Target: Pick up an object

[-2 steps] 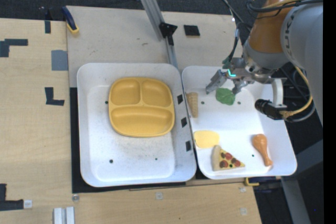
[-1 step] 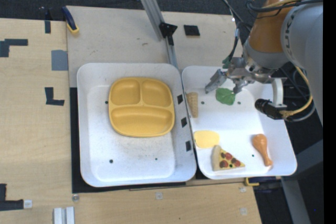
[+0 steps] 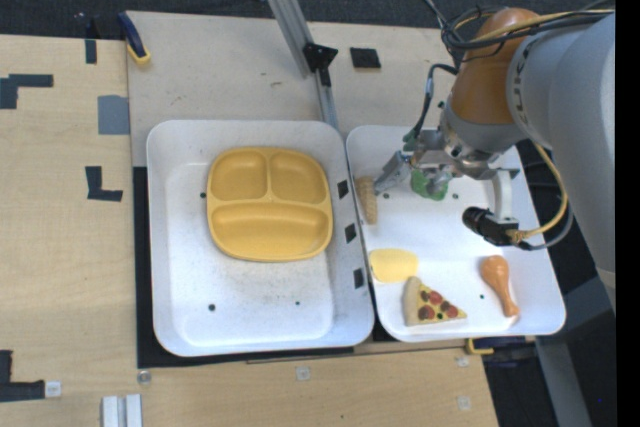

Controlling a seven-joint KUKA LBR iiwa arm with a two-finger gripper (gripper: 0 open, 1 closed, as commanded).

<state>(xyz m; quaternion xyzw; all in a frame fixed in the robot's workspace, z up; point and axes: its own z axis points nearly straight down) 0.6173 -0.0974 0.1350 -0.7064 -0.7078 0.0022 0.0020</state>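
My gripper (image 3: 418,177) is low over the upper left part of the right bin (image 3: 540,315), reaching in from the right. A small green object (image 3: 433,186) lies right at its tip, partly covered by it, and I cannot tell whether it is held. A tan stick-shaped piece (image 3: 367,201) lies by the bin's left wall, just left of the gripper. Nearer the front lie a pale yellow round piece (image 3: 393,264), a toy pizza slice (image 3: 430,303) and a brown toy drumstick (image 3: 499,284).
The left bin (image 3: 180,245) holds a yellow divided plate (image 3: 269,203). A metal pole (image 3: 290,10) slants down to the bins' back edge. A black cable loop (image 3: 495,225) from the arm hangs over the right bin's right side.
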